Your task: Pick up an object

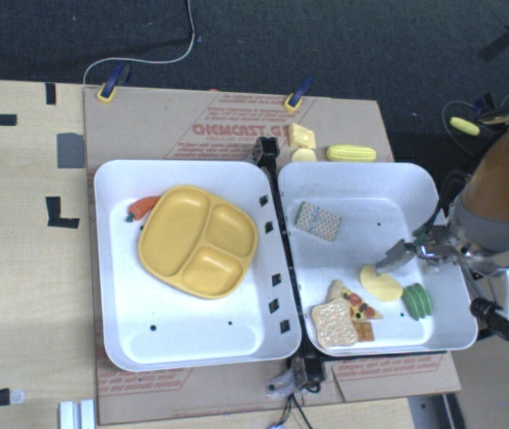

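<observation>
The cracker lies at the right bin's six o'clock edge. The claw, whose opening I cannot tell, hangs just above the yellow piece, the likeliest pick. It should descend straight at five o'clock, straddling only that piece and clearing the green vegetable.

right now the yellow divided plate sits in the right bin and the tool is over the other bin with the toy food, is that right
Not quite. The camera view shows the yellow divided plate in the left bin, not the right one. The rest holds: the tool is over the right bin, where the toy food lies, including a yellow piece and a green one.
</observation>
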You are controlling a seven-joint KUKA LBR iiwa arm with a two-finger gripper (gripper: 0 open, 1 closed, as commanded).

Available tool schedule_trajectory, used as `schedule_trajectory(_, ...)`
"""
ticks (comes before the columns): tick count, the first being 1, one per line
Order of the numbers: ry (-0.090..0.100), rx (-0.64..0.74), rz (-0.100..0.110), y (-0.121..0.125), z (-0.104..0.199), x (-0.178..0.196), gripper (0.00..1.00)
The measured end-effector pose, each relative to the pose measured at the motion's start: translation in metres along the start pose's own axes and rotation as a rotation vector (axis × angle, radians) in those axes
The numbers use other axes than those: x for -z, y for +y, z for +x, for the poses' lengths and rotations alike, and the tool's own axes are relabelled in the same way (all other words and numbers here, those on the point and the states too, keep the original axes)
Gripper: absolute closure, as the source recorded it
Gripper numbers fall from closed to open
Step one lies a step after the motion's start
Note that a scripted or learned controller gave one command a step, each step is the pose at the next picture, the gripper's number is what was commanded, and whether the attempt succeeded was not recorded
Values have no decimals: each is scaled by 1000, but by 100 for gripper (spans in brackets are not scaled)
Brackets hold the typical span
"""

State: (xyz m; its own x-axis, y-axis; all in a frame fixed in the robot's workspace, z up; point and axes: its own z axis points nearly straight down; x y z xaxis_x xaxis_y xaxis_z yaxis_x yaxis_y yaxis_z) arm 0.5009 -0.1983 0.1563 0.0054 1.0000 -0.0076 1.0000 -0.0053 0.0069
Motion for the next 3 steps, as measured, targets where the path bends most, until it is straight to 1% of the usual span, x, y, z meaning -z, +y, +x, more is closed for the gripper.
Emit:
schedule_trajectory(1, 3, 4, 1, 0, 41, -69, 0)
schedule_trajectory(2, 3, 4, -4, 2, 41, -57, 100)
schedule_trajectory(3, 3, 4, -5, 2, 41, -57, 0)
